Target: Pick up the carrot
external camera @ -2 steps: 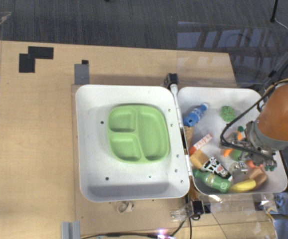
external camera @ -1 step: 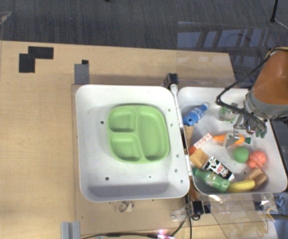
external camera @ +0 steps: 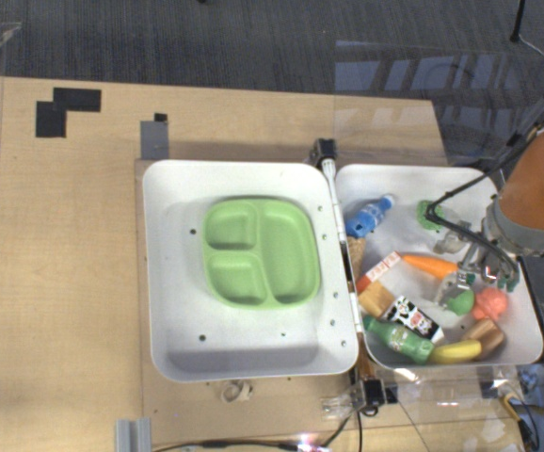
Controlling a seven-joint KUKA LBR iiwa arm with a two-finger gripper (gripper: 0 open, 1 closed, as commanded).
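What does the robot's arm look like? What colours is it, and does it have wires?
The arm is a fat rounded tube: a wide orange band with a grey ring beneath it. Thin dark cables loop from it across the right bin. At its end sits the gripper, a small cluster of silvery metal parts with green bits.

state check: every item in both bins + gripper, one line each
green divided plate: flat in the left bin, compartments bare
carrot: lying in the right bin, not lifted
blue bottle: on its side
green bottle: on its side
banana: lying near front wall
black-and-white carton: tipped over
gripper: low in right bin beside carrot; finger state unclear
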